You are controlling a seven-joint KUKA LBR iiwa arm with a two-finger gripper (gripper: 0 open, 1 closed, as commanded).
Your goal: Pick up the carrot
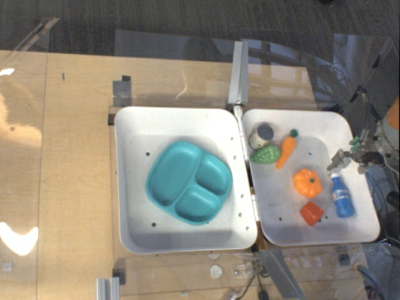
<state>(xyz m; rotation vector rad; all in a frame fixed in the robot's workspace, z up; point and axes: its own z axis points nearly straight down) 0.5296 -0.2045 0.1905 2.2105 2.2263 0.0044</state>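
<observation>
Past the red block and pumpkin, the carrot should be gripped across its middle (gripper state cannot be told).

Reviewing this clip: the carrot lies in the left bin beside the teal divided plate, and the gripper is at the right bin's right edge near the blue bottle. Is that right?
Not quite. The camera view shows the carrot in the right bin, between the green toy and the orange pumpkin. The teal divided plate sits in the left bin. The rest holds: the gripper is at the right bin's right edge, near the blue bottle.
</observation>
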